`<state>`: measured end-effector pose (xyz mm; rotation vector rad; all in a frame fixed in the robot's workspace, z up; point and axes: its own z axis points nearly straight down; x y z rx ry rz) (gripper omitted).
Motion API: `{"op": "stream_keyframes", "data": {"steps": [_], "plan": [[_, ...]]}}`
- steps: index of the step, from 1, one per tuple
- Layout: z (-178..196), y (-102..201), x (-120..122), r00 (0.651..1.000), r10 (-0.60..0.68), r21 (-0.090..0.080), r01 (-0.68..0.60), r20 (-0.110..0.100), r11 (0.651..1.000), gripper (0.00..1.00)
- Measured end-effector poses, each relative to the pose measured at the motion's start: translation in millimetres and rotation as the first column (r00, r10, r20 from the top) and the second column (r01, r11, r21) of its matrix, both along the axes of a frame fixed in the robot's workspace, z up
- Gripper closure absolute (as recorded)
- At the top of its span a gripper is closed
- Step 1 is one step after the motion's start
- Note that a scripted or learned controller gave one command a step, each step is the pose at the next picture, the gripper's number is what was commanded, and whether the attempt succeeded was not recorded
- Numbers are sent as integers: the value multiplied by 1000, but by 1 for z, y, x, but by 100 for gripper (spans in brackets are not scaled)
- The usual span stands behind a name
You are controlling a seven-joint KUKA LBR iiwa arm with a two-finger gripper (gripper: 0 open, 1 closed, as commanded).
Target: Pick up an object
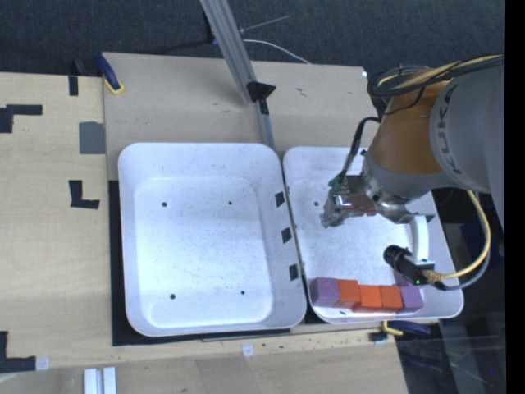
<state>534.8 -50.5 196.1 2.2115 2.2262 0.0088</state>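
claw: my claw (pixel 335 213) hangs over the middle of the right bin (pixel 308 171); honestly can't tell how it's set.
blocks: purple and orange blocks (pixel 367 295) sit along the near wall.
step: approach, nothing grabbed yet.
next: gotta move toward the blocks and drop down.

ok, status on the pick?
Gripper over right bin, nothing visibly held. Purple and orange blocks in a row at that bin's near edge, untouched. Path to them looks clear.

Grey arm (pixel 426 138) bent, claw (pixel 335 212) low.
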Motion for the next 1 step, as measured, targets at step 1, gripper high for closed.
{"op": "stream_keyframes", "data": {"steps": [1], "plan": [[-5,86,-8,1000,3,1,-3,-10,1000,100]]}}
